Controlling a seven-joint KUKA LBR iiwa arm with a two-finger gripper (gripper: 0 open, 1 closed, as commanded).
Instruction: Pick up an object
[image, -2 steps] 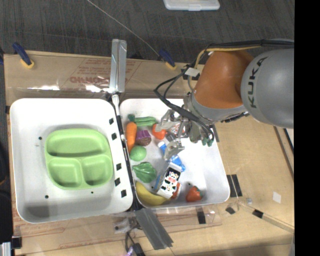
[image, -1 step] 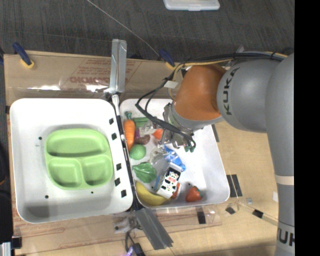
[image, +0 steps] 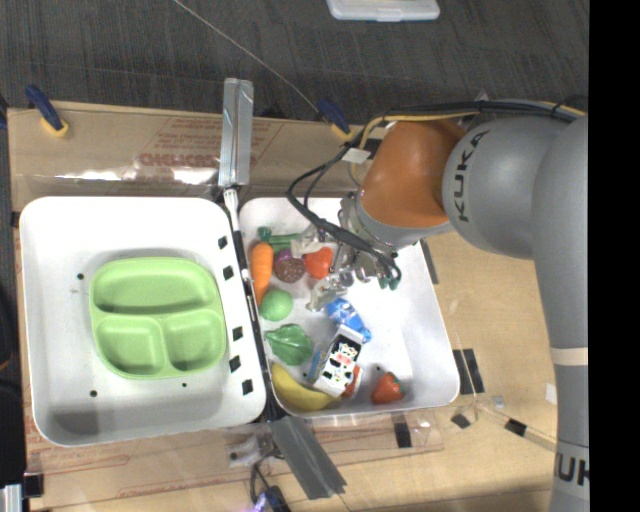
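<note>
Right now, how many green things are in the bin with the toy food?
2: a round green ball below the carrot, and a leafy green piece just above the banana. The arm may hide more.

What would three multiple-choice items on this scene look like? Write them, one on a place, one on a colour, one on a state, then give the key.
1. Where does the green divided tray lie?
A. left bin
B. right bin
C. on the bench

2. What colour is the carrot?
A. purple
B. orange
C. white

3. How does the gripper stand?
A. parked outside both bins
B. over the left bin
C. down among the toys in the right bin

Key: 1 A, the tray sits in the left bin. 2 B, it is orange with a green top. 3 C, it sits low beside the carrot and green ball.
</note>
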